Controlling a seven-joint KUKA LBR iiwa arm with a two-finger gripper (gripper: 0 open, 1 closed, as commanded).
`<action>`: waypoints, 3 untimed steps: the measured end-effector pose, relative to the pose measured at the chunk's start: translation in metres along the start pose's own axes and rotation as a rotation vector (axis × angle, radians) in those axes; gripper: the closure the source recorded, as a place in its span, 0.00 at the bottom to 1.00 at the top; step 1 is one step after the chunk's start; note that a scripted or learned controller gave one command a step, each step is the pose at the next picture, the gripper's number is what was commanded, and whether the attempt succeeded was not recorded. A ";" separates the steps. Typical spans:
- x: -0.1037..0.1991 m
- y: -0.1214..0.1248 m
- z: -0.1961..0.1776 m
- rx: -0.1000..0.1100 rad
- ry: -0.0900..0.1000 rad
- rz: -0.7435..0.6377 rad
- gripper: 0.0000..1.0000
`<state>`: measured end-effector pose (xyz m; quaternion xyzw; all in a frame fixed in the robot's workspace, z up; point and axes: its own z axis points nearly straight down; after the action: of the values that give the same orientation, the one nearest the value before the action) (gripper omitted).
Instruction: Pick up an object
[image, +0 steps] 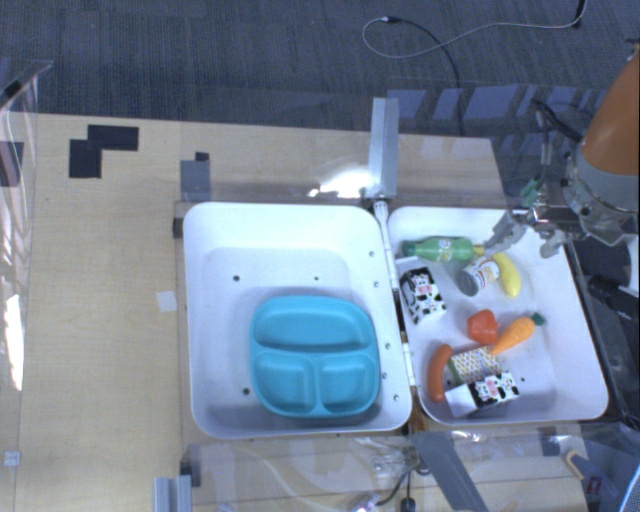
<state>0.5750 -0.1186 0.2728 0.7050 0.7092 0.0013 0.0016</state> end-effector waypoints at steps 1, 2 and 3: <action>-0.040 0.057 0.091 0.001 -0.001 -0.023 0.00; -0.071 0.074 0.185 -0.002 -0.002 -0.076 0.00; -0.069 0.077 0.172 -0.010 -0.003 -0.079 1.00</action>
<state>0.6529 -0.1875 0.1016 0.6763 0.7366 0.0037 0.0062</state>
